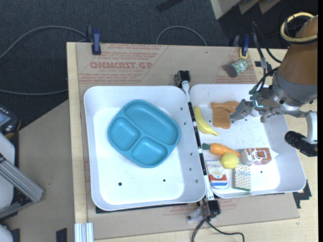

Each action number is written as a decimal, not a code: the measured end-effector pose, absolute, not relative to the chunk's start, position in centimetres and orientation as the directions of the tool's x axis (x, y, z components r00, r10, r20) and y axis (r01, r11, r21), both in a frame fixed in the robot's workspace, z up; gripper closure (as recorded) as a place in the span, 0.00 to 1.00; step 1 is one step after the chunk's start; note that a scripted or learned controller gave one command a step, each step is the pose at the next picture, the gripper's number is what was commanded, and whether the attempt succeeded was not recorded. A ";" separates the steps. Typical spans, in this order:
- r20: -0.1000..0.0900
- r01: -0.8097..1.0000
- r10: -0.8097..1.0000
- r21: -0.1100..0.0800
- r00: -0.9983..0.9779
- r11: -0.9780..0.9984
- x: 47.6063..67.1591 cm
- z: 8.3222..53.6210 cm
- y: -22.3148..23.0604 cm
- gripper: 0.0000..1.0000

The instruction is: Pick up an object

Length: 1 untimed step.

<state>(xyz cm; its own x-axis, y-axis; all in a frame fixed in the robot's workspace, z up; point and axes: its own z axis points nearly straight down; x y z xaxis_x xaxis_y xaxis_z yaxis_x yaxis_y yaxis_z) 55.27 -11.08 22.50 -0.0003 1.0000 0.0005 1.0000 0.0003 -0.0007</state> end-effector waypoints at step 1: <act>0.004 1.000 1.000 -0.013 0.001 -0.001 50.7 12.6 -9.1 0.00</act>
<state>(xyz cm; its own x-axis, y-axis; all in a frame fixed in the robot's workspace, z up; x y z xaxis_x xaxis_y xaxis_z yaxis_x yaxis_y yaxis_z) 50.69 -9.10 12.59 0.0007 1.0000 0.0039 0.9999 -0.0007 -0.0129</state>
